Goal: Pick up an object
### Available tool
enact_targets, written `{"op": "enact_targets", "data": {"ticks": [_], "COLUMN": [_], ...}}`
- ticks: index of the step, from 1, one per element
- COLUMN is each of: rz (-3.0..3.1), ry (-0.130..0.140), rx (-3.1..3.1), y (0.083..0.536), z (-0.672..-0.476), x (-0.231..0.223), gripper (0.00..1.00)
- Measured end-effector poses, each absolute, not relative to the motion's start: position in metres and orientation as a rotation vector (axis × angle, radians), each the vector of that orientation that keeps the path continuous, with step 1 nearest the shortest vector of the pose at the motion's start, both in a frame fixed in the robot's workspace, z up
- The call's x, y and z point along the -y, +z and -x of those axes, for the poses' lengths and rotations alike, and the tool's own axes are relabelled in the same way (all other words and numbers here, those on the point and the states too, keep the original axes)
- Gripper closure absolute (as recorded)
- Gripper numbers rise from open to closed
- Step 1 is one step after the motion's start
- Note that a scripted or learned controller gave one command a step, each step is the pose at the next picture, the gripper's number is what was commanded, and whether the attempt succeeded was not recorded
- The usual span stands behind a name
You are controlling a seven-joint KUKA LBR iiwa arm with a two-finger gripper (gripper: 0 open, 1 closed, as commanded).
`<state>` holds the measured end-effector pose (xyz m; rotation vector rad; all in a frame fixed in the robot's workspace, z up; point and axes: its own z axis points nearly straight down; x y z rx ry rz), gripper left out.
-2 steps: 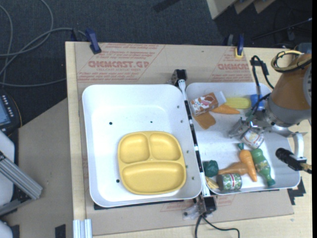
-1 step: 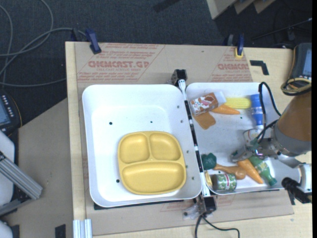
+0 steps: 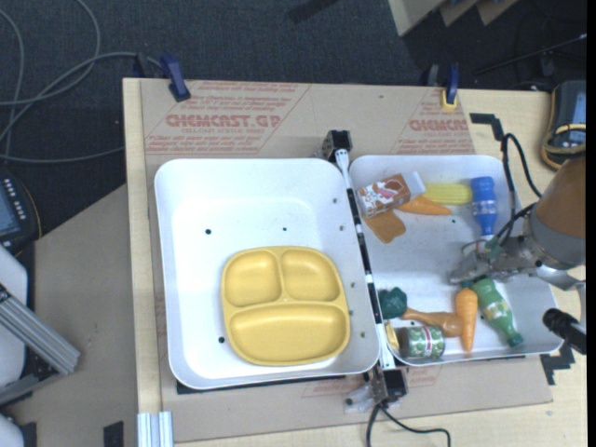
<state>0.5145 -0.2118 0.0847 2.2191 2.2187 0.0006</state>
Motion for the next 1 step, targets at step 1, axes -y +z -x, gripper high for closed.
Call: {"op": "enact_targets", "data": {"ticks": [1], "rz": [-2.219], "ry": [0.003], "rx": [-2.216], "y": [0.0959], "z": [-0.5145], "x": [0.2109], "gripper": [1.0]}}
